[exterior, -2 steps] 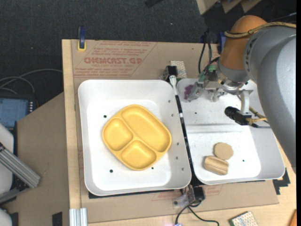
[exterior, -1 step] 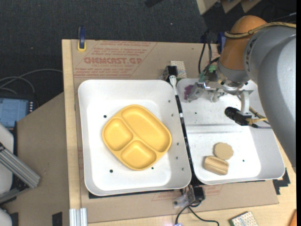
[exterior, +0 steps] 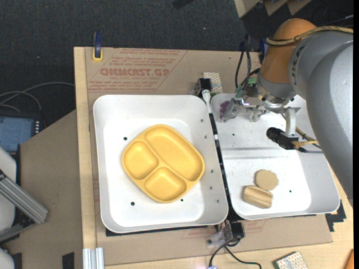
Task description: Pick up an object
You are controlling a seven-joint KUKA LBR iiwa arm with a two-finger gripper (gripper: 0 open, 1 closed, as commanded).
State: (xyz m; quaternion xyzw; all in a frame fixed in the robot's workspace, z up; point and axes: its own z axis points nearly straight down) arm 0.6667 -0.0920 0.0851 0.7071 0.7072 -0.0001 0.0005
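Red print "CHEMCAST GP" on the brown board [exterior: 134, 66] behind the bins.

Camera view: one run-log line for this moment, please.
arm: over right bin far end | pincer: low there | yellow tray: left bin | two tan pieces: right bin, untouched

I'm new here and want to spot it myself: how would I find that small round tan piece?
Look at the right-hand white bin, the one under the grey arm. Near its front edge lie two tan pieces side by side. The round piece is the flat disc farther back; its neighbour, the block, is longer and log-shaped.
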